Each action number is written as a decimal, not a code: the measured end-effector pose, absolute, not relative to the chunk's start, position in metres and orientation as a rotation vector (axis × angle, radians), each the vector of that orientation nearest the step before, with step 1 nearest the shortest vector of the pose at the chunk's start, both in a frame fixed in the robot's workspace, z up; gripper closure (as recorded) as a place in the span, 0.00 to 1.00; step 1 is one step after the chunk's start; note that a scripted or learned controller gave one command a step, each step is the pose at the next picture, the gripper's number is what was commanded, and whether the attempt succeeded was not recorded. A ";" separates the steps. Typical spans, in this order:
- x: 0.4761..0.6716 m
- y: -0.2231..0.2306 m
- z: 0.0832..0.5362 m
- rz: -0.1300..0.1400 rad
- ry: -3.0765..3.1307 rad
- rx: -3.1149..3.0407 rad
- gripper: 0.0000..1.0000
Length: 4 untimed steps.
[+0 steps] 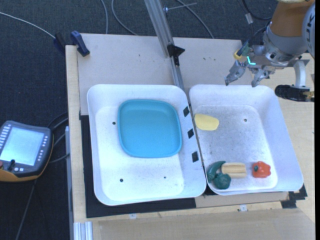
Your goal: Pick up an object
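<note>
Toys lie in the right bin (287, 134): yellow piece (206, 122) far left, green pepper (218, 174), tan block (234, 170) and red tomato (260, 169) along the near edge. My gripper (245, 77) hangs spread, holding nothing, beyond the far rim.

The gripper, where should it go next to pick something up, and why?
Probably forward and down toward the yellow piece. The gripper hangs open above the right bin's far rim, holding nothing, and that piece lies alone, nearest to it.

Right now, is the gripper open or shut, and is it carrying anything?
Open and carrying nothing. The gripper hangs above the right bin's far rim, its two fingers spread apart with bare bench between them.
</note>
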<state>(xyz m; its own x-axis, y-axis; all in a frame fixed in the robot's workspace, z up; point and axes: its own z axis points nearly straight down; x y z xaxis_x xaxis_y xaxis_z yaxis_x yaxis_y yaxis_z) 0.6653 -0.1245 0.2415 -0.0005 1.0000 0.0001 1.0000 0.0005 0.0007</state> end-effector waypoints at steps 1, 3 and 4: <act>0.665 -0.125 0.241 0.001 2.222 2.221 0.00; 0.671 -0.126 0.120 -0.005 2.224 2.224 0.00; 0.671 -0.125 0.095 -0.001 2.223 2.221 0.00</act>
<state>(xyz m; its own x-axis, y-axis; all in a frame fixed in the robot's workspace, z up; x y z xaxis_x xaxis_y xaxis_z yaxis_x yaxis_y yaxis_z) 0.6711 -0.1254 0.0945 -0.0006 1.0000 0.0000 1.0000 0.0006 -0.0013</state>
